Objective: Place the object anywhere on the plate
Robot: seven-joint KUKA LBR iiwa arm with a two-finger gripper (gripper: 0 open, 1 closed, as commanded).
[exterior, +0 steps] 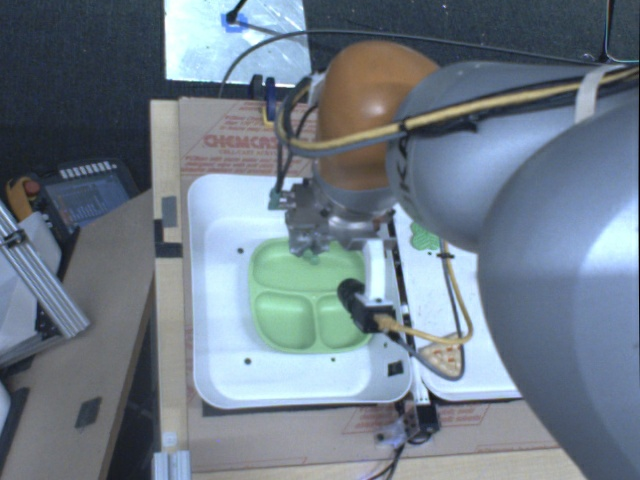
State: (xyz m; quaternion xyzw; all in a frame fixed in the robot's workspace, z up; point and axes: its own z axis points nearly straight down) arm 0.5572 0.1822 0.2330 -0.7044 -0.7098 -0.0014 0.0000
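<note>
The light green sectioned plastic plate point(300, 308) lies directly beneath the gripper point(312, 243); you cannot tell its grip or where the object is. Release low over a compartment.

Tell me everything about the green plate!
The green plate is pale green and looks like smooth plastic. Raised ridges split it into one big section and two smaller ones. It lies flat in the left white bin. The gripper hangs over its far edge, hiding part of it.
</note>
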